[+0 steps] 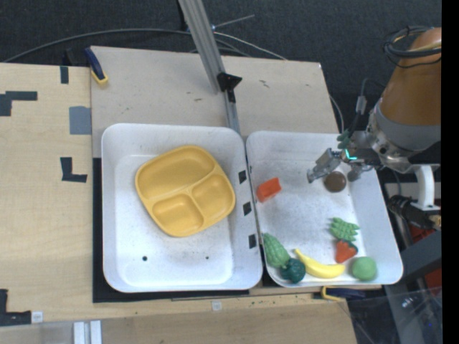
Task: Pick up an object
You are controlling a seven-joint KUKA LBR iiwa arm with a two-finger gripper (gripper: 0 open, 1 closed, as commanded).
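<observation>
My claw (336,169) sits over the right bin (305,149), near its far right corner. One finger (320,168) juts left and down, metal, clearly visible. A brown round object (335,183) lies directly under the claw, close against its tip; cannot tell whether it is pinched between the fingers or merely beneath them, nor whether the claw is spread or clenched. Wrist housing grey, a small teal light on it. Orange band (423,45) of my arm above, at the view's right.

Right bin, moving outward: orange-red block (268,188) near the left wall, roughly mid-length. Along the near edge, a cluster: green leafy vegetable (275,249) at the near left corner, dark teal round piece (292,270) touching it, yellow banana (319,266) curving beside that, light green round fruit (363,268) at the near right corner. Just above these, a red strawberry-like piece (345,251) and a green ridged piece (344,228) (toy foods, by the look).

Left bin (118,213): yellow divided plate (185,189), three compartments, lying flat, toward the far half.

Bench (158,84) beyond the bins: grey metal bar (202,31) slanting down to the bins' shared far edge; a blue-and-yellow item (96,66) near the far left corner.
</observation>
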